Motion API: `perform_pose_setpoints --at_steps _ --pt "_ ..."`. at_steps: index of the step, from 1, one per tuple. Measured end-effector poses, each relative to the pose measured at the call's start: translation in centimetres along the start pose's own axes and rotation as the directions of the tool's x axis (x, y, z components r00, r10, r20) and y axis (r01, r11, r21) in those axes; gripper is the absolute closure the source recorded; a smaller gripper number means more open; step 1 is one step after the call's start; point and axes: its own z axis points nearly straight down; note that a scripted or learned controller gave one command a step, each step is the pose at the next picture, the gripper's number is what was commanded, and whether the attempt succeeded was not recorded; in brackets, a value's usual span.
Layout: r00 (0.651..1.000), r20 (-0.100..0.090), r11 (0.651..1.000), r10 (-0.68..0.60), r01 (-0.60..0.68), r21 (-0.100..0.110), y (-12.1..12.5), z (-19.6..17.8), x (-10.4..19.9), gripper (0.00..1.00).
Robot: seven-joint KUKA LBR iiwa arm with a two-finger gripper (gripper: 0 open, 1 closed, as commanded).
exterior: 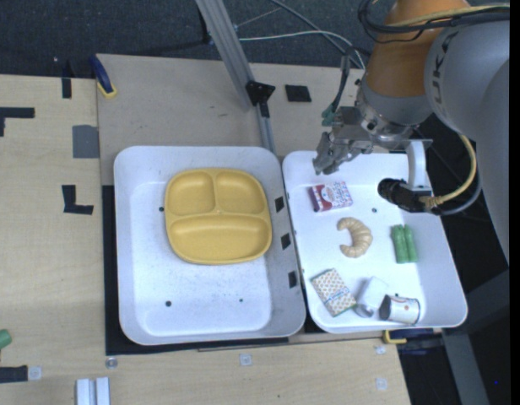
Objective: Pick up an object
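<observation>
Wooden surface (40, 251) with two white bins, end effector (330, 160) just above red-white carton (329, 197), finger state unclear, croissant (355, 235) below carton

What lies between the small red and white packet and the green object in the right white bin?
In the camera view, a tan croissant-shaped pastry lies between the red and white packet and the green object.

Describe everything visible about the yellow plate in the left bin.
The yellow plate is a rounded-square divided dish that looks like matte plastic, with three compartments: two smaller ones at the far side and one wide one nearer the camera. It lies flat, right way up, on the floor of the left bin, toward its far half. Nothing lies in it or touches it apart from the bin.
</observation>
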Motion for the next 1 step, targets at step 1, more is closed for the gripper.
perform_pose_setpoints --at_steps 1 --pt "1.0 0.001 1.0 0.002 -0.002 0.001 0.35 1.28 4.23 1.0"
